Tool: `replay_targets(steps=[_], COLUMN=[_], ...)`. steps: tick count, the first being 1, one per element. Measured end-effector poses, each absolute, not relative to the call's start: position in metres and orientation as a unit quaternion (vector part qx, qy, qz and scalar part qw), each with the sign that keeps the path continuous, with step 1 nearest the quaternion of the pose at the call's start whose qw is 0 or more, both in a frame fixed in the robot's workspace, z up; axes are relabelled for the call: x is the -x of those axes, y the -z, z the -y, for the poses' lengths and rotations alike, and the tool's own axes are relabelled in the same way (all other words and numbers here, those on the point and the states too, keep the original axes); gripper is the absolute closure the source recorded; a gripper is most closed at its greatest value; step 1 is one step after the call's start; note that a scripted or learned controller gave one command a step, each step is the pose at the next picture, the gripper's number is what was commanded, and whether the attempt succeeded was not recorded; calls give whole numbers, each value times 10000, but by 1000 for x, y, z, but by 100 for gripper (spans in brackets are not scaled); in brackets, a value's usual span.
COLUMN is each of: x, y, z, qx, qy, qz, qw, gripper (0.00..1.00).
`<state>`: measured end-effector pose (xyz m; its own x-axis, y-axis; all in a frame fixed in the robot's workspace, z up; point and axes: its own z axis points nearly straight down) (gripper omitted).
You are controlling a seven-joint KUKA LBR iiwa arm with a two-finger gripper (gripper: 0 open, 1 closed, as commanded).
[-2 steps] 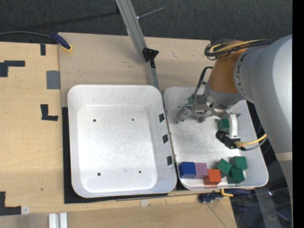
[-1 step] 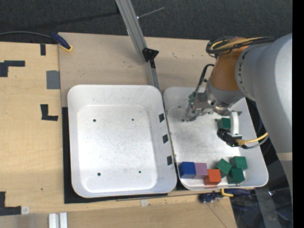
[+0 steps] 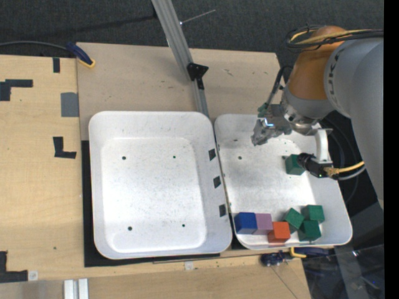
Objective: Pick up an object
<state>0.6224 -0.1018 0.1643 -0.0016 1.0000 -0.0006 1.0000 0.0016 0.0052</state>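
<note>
My jaws (image 3: 262,134) hang over the upper part of the right bin (image 3: 249,176), and I cannot tell how far apart they stand or whether anything sits between them. Just to their right and a little lower lies a green block (image 3: 293,164), alone on the bin floor. Well below them, along the bin's near edge, a blue block (image 3: 245,222), a pale purple block (image 3: 264,222), an orange block (image 3: 280,230) and three more green blocks (image 3: 305,222) crowd together.
</note>
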Motion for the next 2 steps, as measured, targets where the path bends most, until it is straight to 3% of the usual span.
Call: replay_targets(steps=[1, 2], x=[-623, -624], y=[-203, -219], z=[101, 49], qx=[-7066, -7048], qy=[-11, -12], qz=[-7076, -7094], qw=[12, -3], gripper=[100, 100])
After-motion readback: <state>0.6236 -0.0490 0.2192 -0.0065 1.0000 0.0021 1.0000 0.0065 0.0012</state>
